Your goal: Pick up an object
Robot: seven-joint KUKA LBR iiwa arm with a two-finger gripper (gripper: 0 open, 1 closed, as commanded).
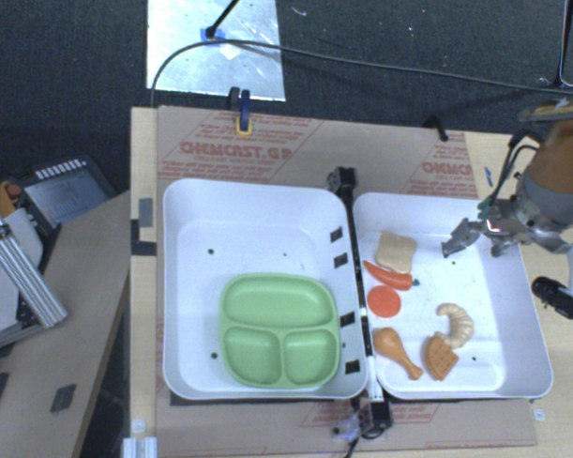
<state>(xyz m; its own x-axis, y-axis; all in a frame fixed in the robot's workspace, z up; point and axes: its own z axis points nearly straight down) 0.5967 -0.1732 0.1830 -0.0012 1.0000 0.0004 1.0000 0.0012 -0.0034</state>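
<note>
The tabletop (98,264) is light tan wood. A brown cardboard sheet (271,143) lies on it, and two white bins sit side by side on the sheet. Red letters on the cardboard read "CHEMCAST GP", once at 11 o'clock and again at 1 o'clock, where it is partly cut off. Behind the tabletop there is dark carpet, with a shiny silver plate (218,38) at 12 o'clock and thin black cables crossing the floor. A yellow and black clamp (242,114) grips the far edge of the cardboard. At 9 o'clock sit a dark box (67,192) and a silver metal rail (18,270).

The left bin (188,229) holds a green tray (278,328) with three sections.

The right bin (508,334) holds toy food near its left side. There is a tan bread slice (396,249), and just below it a red chili (388,274) whose long side runs from 10 o'clock to 4 o'clock. Below that is a flat orange disc (385,301). A drumstick (396,350) lies slanted, with its fat end toward 10 o'clock and its thin end toward 4 o'clock. A curled croissant (455,323) sits above a brown waffle (441,356).

The gripper (464,236) comes in at 3 o'clock, over the far right part of the right bin. It is apart from all the food. I cannot tell how the jaws stand.
</note>
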